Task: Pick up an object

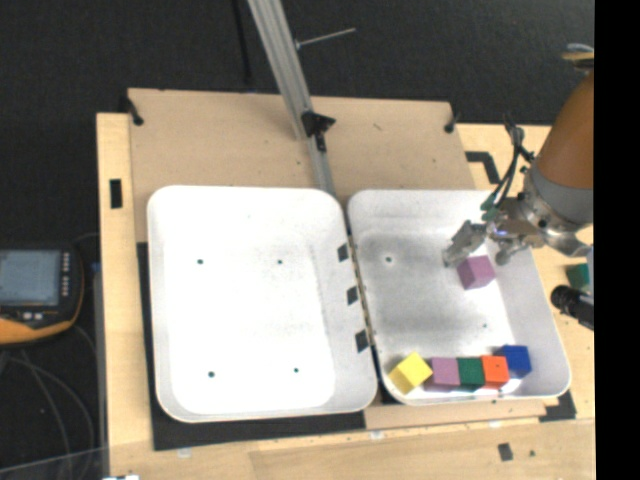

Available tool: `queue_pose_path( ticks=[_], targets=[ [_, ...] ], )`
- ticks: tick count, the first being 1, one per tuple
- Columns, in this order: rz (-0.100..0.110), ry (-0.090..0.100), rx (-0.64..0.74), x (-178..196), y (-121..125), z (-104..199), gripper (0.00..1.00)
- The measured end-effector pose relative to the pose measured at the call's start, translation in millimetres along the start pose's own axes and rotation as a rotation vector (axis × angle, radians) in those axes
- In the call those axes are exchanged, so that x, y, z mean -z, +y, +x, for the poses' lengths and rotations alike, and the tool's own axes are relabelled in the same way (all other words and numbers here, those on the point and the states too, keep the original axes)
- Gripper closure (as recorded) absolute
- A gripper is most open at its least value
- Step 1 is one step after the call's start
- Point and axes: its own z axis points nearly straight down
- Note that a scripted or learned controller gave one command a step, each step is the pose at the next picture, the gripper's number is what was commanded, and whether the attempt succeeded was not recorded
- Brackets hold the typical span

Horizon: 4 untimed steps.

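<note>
My gripper (484,246) hangs over the right part of the right bin (400,218), on the grey arm with its orange band (572,138) coming in from the right. Its two fingers (461,244) stand spread apart, so it is open. A light purple block (477,271) lies just below the fingertips in the view, tilted a little, and neither finger presses on it. Whether it rests on the bin floor I cannot tell. Along the bin's front wall lie a yellow block (411,372), a magenta block (442,372), a green block (470,372), an orange block (495,369) and a blue block (516,359).
The left bin (160,298) lies beside the right one, with small black clips (352,295) along their shared edge. A slanted metal pole (285,58) rises from the back of the bench. A small screen device (35,283) sits off the bench at left.
</note>
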Motion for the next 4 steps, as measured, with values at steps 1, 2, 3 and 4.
queue_pose_path(
  ticks=[1,2,3,4],
  targets=[
    [0.009,0.001,0.007,-142,27,46,0.00],
    [0.002,0.001,0.002,-137,29,45,0.00],
    [-0.008,-0.001,0.007,-19,54,70,0.00],
    [-0.006,-0.002,0.002,50,13,50,0.00]
  ],
)
